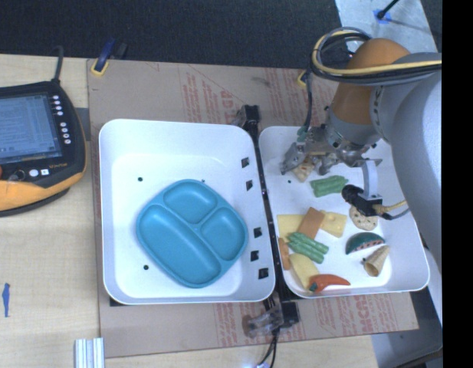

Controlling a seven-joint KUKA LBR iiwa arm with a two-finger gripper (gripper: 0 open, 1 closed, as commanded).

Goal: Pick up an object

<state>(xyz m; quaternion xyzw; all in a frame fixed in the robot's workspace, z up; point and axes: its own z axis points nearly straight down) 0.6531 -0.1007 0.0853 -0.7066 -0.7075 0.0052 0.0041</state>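
Note:
My gripper (303,162) is low over the far left part of the right bin (405,282). A small tan piece (301,173) lies right under its tip; whether it is held cannot be seen. Just to the right lies a green pea pod (328,185). Toy foods fill the bin's near half: an orange wedge (311,222), yellow cheese pieces (336,224), a green cucumber (307,245), a cookie (364,221), a watermelon slice (365,244), an ice cream cone (376,261), a red pepper (330,283).
The left bin (121,152) holds a blue divided plate (192,232). A handheld control pad (33,140) lies on the bench at the far left. The arm's grey body (408,121) hangs over the right bin's far right side.

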